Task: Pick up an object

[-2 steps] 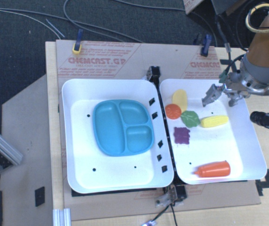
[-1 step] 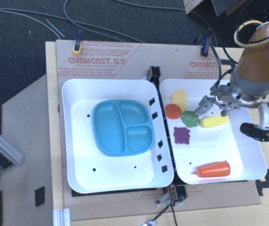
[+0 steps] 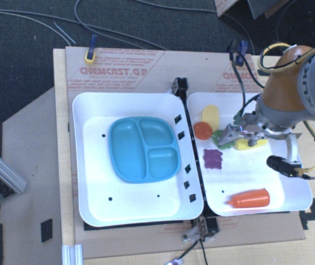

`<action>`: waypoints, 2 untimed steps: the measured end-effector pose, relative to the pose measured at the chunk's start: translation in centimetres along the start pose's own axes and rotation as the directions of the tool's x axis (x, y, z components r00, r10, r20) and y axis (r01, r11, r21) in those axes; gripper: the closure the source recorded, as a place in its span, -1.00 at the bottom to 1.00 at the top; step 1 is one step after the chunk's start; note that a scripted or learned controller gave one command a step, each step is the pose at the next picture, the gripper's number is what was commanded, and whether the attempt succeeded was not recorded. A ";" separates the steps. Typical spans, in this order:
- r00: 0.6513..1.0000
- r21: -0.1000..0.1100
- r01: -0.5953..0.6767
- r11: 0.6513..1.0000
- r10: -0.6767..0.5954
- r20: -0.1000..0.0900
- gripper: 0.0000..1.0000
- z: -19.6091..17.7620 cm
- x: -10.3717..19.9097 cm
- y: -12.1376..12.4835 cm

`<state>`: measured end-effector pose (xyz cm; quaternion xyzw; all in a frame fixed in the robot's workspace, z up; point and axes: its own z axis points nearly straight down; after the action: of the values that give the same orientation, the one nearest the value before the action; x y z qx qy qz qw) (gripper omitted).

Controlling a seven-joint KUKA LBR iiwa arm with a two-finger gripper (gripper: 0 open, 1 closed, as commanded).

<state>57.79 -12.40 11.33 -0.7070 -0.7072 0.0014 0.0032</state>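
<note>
My gripper (image 3: 233,134) hangs low in the right bin (image 3: 289,195), reaching in from the right under the grey and orange arm (image 3: 289,90). Its tip sits over a green object (image 3: 221,139) and a yellow object (image 3: 252,143), partly hiding both. Just left of it lie an orange-red ball (image 3: 203,130) and a yellow rounded piece (image 3: 210,115). A purple piece (image 3: 213,158) lies below the tip. An orange carrot-shaped object (image 3: 249,198) rests near the bin's front edge.
The left bin (image 3: 91,186) holds a blue divided plate (image 3: 144,148). A black divider (image 3: 187,148) runs between the bins. A black part with a cable (image 3: 283,164) hangs off the arm over the right bin. Cardboard (image 3: 118,68) lies behind the bins.
</note>
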 end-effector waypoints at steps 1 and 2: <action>1.000 -0.003 0.000 1.000 0.000 0.001 -1.00 3.0 0.1 0.0; 1.000 -0.006 -0.001 1.000 0.001 0.001 1.00 1.7 0.1 0.1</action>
<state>57.85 -12.34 9.60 -0.7073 -0.7069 -0.0003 0.0010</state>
